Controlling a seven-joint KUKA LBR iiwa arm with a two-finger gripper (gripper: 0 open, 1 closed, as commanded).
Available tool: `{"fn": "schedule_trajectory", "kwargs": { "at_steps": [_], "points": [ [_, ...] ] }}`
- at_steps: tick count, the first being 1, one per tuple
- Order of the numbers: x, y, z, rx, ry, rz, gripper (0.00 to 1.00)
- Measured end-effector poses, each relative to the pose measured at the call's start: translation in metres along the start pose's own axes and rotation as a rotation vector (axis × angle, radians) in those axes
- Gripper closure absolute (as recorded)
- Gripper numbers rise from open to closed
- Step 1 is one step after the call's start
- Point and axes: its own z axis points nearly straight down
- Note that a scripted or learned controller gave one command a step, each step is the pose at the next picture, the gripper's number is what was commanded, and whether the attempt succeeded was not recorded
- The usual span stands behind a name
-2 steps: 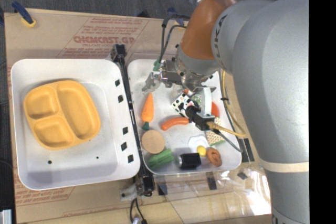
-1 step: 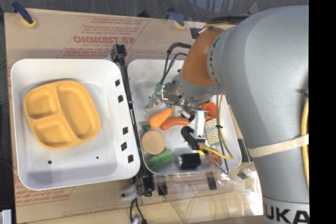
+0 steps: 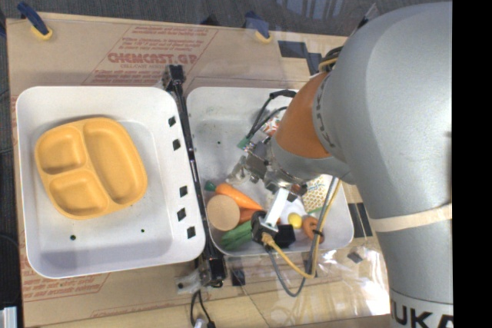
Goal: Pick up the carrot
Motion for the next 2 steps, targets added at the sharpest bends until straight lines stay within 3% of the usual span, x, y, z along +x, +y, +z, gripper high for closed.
{"fn": "schedule_trajectory", "kwargs": {
  "at_steps": [1,2],
  "points": [
    [-0.0186,-0.0319,-0.0033,-0.013,0.006,0.022,0.00],
    [-0.0188,-0.0322,-0.0115,-0.009,0.005,0.018,1.00]
  ]
}}
